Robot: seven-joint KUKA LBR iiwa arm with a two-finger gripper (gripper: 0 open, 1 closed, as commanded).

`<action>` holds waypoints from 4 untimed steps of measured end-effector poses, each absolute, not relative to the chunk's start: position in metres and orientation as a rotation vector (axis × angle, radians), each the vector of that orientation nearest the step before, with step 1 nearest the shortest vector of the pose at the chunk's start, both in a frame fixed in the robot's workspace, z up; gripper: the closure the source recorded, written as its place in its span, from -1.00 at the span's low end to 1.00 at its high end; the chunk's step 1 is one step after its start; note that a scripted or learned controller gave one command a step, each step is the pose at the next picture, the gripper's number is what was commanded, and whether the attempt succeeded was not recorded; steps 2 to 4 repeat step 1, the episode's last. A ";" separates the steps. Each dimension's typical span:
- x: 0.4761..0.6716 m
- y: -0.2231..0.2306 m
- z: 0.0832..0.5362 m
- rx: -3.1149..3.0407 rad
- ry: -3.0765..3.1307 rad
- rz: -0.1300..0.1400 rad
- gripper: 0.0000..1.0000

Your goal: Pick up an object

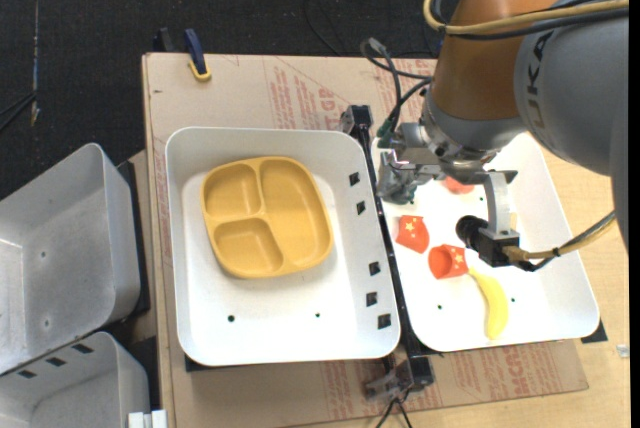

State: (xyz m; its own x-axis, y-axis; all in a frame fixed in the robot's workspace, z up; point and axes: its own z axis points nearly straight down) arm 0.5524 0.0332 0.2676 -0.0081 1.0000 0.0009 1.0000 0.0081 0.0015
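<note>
The right bin (560,316) holds a yellow banana (491,304) near its front. Two small red pieces lie left of it, one (412,232) nearer the bin's left wall and one (448,261) just behind the banana. Another red bit (458,184) peeks out from under the arm. My gripper (402,178) hangs low over the back left of the right bin, close to the wall between the bins and just behind the red pieces. I see nothing held in it. The wrist hides the bin's back part.
The left bin (200,326) holds a yellow divided plate (267,215). A black cable fitting (487,238) hangs from the wrist over the right bin. Empty grey tubs (60,246) stand off the bench at the left. Cables trail behind the bench.
</note>
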 end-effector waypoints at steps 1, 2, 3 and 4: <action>0.557 0.084 0.247 2.214 2.231 -0.002 1.00; 0.557 0.084 0.247 2.214 2.231 -0.002 1.00; 0.557 0.084 0.247 2.214 2.231 -0.002 1.00; 0.557 0.084 0.247 2.214 2.231 -0.002 1.00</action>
